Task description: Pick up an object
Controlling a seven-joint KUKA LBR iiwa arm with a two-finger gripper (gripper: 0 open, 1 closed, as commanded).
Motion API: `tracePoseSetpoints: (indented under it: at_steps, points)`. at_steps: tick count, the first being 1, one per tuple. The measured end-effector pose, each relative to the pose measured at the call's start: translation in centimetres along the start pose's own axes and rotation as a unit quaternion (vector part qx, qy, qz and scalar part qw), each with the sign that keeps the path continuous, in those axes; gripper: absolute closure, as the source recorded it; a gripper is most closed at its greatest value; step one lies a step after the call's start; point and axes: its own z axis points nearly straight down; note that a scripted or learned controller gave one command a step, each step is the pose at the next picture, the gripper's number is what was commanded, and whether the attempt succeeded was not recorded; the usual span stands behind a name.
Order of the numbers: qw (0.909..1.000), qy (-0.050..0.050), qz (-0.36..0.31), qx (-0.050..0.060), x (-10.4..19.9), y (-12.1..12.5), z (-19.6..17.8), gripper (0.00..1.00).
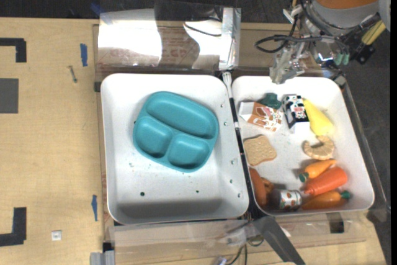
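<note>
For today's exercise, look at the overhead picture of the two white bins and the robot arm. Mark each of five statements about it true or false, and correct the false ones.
1. The teal divided tray lies in the left bin. True.
2. The gripper hovers over the left bin. False: it is above the far edge of the right bin.
3. The slice of bread lies in the right bin. True.
4. The carrots lie on the teal tray. False: they lie in the right bin, toward its near corner.
5. The yellow banana is between the gripper's fingers. False: it lies on the bin floor.
</note>
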Motion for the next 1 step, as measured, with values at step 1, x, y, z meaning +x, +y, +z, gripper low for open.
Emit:
tracePoseSetpoints:
  at_steps: [1]
  points:
    - [0.9979,0.001,-0.065,-0.001,2.34,4.53,4.50,1.00]
